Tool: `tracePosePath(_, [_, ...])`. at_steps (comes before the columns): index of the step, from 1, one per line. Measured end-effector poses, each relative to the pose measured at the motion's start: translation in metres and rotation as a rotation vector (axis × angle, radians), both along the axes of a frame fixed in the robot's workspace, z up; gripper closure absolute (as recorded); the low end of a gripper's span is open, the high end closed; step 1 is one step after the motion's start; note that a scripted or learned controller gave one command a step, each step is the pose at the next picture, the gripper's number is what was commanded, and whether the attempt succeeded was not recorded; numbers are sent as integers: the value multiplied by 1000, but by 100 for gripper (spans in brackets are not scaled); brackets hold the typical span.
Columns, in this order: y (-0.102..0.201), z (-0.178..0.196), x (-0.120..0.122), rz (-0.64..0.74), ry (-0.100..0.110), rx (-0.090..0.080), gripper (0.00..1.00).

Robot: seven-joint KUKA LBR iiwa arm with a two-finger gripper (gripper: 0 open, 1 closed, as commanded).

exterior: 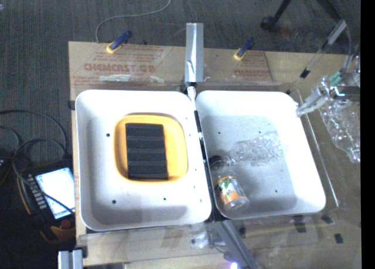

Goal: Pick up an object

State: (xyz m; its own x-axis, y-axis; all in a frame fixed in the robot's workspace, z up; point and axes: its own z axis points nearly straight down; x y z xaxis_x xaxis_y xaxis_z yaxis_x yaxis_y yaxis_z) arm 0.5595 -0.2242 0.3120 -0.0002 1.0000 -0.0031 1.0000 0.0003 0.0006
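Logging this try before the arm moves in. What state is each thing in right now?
Yellow tray: flat in the left bin, a black ridged block on it.
Bottle: on its side in the right bin, black cap toward the divider.
Clear plastic wrap: crumpled, lying beside the bottle.

A wooden bench (82, 65) carries two white bins side by side, the left bin (94, 162) and the right bin (293, 168), edges touching; two clamps (119, 41) grip its far edge.
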Motion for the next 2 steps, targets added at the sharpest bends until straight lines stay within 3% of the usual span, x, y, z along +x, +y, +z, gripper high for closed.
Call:
tracePosePath(1, [0, 78, -17, -101, 0, 0, 0])
tracePosePath(2, [9, 122, -38, -204, -1, 0, 0])
